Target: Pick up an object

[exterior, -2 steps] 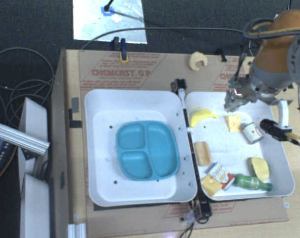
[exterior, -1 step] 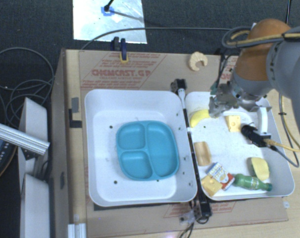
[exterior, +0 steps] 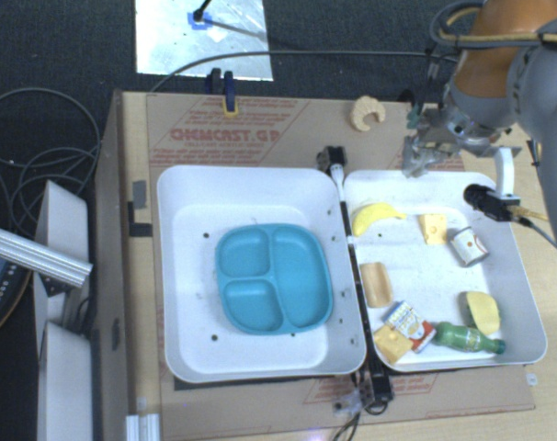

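Here, the left bin (exterior: 182, 246) carries only a blue divided plate (exterior: 274, 278), lying flat near the middle, so nothing on that side suits a pick. The right bin (exterior: 527, 310) holds the candidates, spread loosely enough that most stand apart from their neighbours, which leaves room for the tool to come down around one.

Nearest the shared wall, a yellow banana (exterior: 377, 215) lies curved, its long axis running roughly left to right. Below it a tan bread-like block (exterior: 376, 284) points up and down the view. Lower still, a small printed packet (exterior: 405, 322) touches a yellow wedge (exterior: 390, 343), and a green bottle (exterior: 467, 339) lies on its side with its long axis across the bin, its red cap toward the packet.

Further right sit a pale cheese piece (exterior: 434, 229), a small can (exterior: 468, 246) tipped over, and a yellow half-round piece (exterior: 483, 312).

The tool (exterior: 422, 159) hangs over the bin's far rim, above the banana and cheese, apparently carrying nothing; whether it is open or closed cannot be told from this blurred view. A beige object (exterior: 368, 113) rests on the desk (exterior: 260, 131) outside the bins.
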